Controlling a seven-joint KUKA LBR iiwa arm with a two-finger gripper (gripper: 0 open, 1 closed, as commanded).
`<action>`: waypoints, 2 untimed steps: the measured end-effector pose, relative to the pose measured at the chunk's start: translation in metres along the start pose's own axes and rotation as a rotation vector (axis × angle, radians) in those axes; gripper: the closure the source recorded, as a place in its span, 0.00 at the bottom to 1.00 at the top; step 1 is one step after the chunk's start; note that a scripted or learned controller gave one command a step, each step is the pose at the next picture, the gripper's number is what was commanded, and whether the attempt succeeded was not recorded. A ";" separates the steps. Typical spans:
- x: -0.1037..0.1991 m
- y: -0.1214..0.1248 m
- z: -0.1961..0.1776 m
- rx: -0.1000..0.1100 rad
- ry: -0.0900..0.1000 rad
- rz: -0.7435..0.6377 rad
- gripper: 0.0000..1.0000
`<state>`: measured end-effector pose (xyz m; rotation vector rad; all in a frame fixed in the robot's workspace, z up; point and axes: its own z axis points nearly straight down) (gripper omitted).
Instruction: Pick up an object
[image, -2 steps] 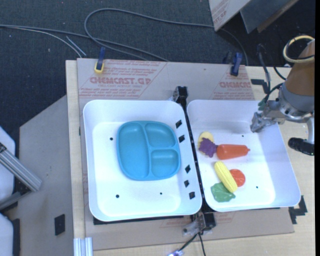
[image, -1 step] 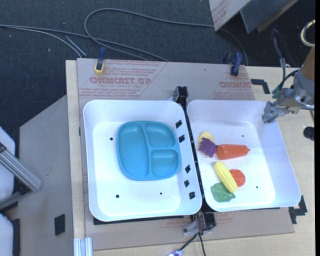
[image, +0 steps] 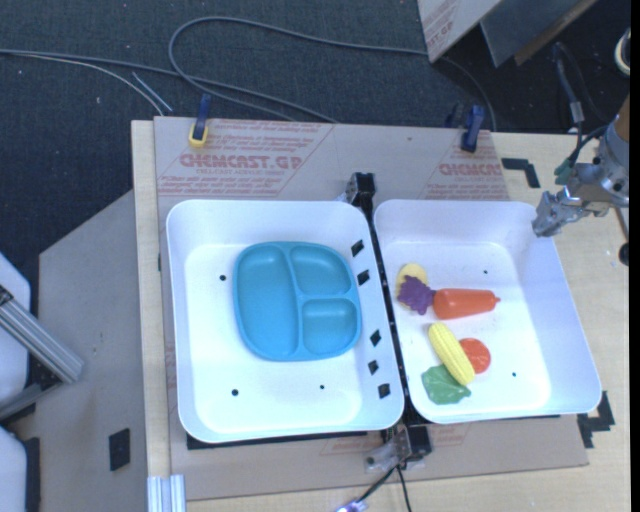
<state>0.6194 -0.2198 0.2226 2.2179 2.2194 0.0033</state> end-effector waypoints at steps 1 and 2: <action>0.052 -0.016 -0.002 0.006 0.004 -0.004 1.00; 0.115 -0.025 -0.006 0.006 0.005 -0.006 1.00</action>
